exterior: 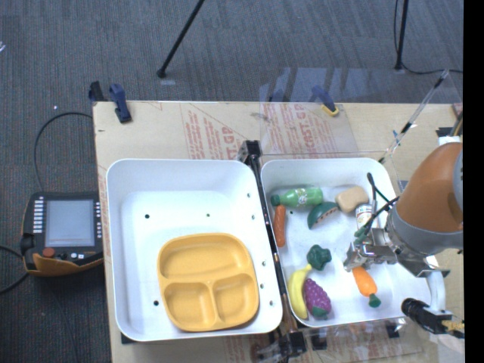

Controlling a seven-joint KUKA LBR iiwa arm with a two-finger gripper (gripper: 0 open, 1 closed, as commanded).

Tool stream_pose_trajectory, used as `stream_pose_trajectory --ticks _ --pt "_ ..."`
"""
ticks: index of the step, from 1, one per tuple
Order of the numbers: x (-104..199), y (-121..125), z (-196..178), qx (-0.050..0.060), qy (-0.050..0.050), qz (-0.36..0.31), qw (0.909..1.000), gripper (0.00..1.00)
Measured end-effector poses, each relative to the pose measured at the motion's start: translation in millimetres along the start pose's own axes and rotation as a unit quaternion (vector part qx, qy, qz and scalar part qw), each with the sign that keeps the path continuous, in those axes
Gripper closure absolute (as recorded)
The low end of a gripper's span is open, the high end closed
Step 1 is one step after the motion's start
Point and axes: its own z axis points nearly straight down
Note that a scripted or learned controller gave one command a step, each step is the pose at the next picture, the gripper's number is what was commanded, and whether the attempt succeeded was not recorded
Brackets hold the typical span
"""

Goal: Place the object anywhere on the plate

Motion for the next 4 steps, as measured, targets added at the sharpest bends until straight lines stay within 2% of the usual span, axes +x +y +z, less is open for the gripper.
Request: stream_pose_trajectory --ticks 1,2,3,4 --pt "34.8 -3.9 -111.8 -0.004 -0.001 -0.015 0.9999 1.00" --pt "84.9 -11.2 -71.7 0.002 -0.001 -0.061 0.9982 1.00" --pt "138.5 -15.5 -100.0 0.001 -0.001 0.015 0.9999 1.00" --pt "192.8 -4.1 -122.5 0.002 -0.002 0.120 0.9928 1.00"
